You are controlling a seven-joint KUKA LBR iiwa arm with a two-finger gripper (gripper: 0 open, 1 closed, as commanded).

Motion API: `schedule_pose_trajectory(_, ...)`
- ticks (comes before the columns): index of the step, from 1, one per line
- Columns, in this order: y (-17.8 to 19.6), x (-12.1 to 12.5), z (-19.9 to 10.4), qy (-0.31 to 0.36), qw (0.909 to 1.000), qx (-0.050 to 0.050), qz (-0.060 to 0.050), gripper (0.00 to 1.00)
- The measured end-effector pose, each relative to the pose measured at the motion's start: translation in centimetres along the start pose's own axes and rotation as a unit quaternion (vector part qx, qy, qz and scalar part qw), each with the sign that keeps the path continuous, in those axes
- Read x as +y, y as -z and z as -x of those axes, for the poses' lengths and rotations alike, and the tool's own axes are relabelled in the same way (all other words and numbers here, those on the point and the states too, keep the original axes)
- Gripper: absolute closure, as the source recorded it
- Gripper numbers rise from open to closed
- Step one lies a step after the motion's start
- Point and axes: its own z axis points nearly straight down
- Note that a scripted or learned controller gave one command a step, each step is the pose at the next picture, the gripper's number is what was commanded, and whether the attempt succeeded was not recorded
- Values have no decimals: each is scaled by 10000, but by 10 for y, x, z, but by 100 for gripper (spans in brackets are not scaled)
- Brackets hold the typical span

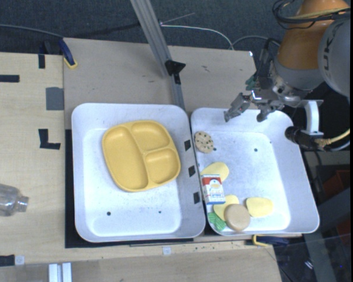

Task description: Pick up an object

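Camera view: gripper [246,115] hangs over far rim of right bin [294,175], fingers spread wide w/ nothing btwn them. Cookie [203,141] lies at bin's left wall, well apart from gripper. Small carton [213,188], yellow pieces [259,206] & tan round piece [237,217] cluster near the front. Left bin [85,175] holds yellow divided plate [141,154].

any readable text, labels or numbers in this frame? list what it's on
"UK": partial dark letters on the grey arm, cut off at the picture's edge.
Small carton in the right bin: red and white printing, too small and blurred to read.
Cookie, yellow tray and clear bottle: no text visible.
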Motion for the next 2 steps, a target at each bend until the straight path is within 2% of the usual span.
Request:
schedule_pose_trajectory(1, -96, -84, 65, -49, 10000, -4, -59, 0)
schedule_pose_trajectory(2, -81, -78, 60, 3, 10000, -1, -5, 100)
